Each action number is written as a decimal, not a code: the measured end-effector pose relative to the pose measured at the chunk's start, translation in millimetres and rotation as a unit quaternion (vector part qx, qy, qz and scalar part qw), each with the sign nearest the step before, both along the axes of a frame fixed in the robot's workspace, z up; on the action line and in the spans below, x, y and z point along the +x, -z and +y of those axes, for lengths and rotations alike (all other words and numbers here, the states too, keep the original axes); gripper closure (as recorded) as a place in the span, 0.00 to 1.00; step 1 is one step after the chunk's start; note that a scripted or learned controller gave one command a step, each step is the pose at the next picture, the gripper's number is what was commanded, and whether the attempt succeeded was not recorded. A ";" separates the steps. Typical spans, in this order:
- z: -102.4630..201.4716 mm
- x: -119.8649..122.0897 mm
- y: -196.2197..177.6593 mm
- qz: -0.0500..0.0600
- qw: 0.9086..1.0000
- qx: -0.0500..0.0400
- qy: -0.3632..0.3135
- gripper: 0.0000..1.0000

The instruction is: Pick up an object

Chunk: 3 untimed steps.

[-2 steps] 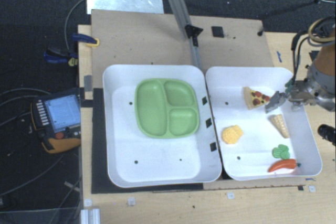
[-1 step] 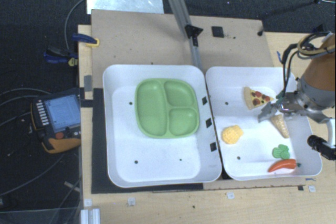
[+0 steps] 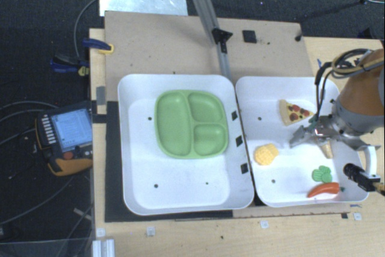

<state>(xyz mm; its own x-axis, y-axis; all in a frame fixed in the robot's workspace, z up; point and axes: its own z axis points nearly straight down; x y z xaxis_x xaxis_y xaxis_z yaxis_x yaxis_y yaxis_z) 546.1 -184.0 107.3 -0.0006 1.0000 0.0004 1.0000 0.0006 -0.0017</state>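
Objects for picking lie in the right-hand white bin (image 3: pixel 252 105), while the left-hand white bin (image 3: pixel 135 177) holds the biggest item on the bench, a green divided plate (image 3: pixel 191 123) with three compartments, lying flat near the middle of that bin toward its far side. Both bins sit side by side on a brown board (image 3: pixel 156 39) over a pale wooden bench top, their inner rims touching. From the right edge reaches the arm (image 3: pixel 364 102), grey with an orange section above the wrist and black cables looping over it, and it hangs over the right part of the right bin. Its gripper (image 3: pixel 313 135) points toward the bin's middle, low over the white floor; whether the claw is released or clenched cannot be told, since the tip is small and blurred, and nothing can be made out between its parts. Just beyond the gripper, toward the far rim, lies a toy pizza slice (image 3: pixel 293 111), tan with red spots. To the gripper's left, near the bin's left wall, sits a yellow lumpy piece (image 3: pixel 266 154), apart from the gripper. Toward the near right corner lies a small green leafy toy (image 3: pixel 321 174), and just beside it, closer to the near rim, a red-orange sausage-shaped piece (image 3: pixel 323 190).
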 end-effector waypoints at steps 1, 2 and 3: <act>-0.5 1.9 -13.4 -0.003 1.000 -0.001 0.000 1.00; -0.6 5.4 -57.0 -0.004 1.000 -0.001 -0.002 1.00; 7.7 6.3 -105.1 -0.004 1.000 -0.001 -0.002 1.00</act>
